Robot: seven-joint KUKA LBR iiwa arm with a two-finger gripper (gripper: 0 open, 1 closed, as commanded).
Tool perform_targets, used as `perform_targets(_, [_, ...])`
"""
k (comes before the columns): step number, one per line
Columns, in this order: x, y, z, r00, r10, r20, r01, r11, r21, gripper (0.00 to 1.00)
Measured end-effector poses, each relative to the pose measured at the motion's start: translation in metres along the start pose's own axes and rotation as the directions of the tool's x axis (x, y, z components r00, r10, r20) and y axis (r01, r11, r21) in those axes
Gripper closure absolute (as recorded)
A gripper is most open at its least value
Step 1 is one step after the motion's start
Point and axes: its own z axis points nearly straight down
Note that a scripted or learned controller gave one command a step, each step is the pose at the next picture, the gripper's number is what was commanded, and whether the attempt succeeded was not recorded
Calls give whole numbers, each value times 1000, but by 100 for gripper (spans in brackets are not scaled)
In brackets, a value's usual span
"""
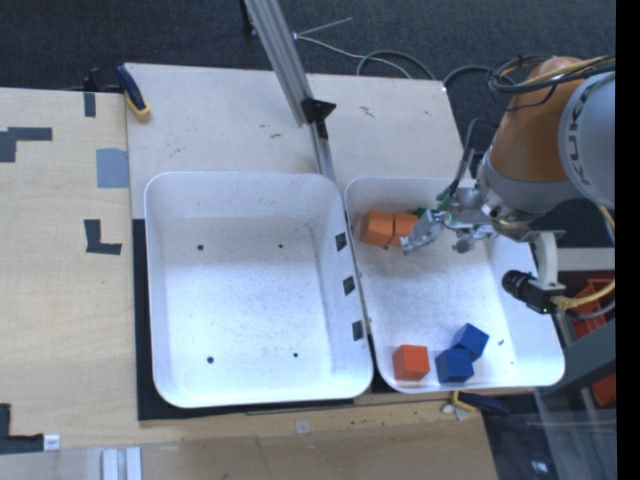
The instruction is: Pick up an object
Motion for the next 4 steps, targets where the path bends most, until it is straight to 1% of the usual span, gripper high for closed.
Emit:
perform_targets(1, [-20, 57, 105, 1000, 0, 2, 0, 1000, 4, 0])
perform_targets(2, [-9, 77, 106, 1000, 10, 7, -10, 999, 35, 0])
perform_targets(3, [-8, 16, 44, 1000, 4, 1, -4, 1000, -1, 0])
perform_targets(4, [4, 48, 52, 1000, -1, 0, 1, 1000, -2, 0])
